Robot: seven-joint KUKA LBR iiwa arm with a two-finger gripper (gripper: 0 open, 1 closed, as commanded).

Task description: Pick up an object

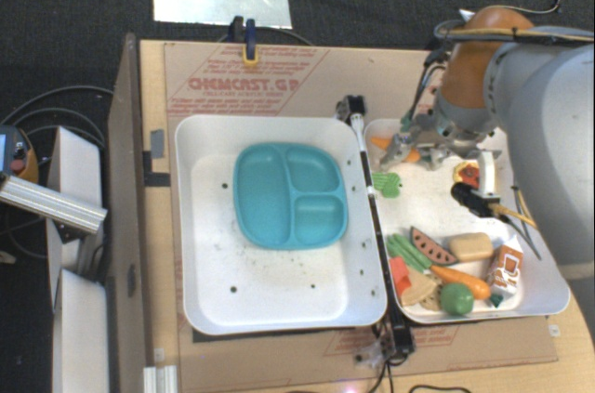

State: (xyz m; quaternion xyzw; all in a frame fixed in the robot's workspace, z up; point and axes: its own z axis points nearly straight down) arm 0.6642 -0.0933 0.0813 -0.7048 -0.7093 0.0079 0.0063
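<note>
Toy food [456,275] crowds the right bin [548,294] below the hand [409,150], its grip unclear.

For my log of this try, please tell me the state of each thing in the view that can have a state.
end effector: low in the right bin's far corner, fingers unclear
teal divided plate: flat in the left bin, compartments empty
right bin: holds toy food, mostly at its near end
carrot: lying flat
milk carton: tipped over
green piece: loose by the divider
</note>
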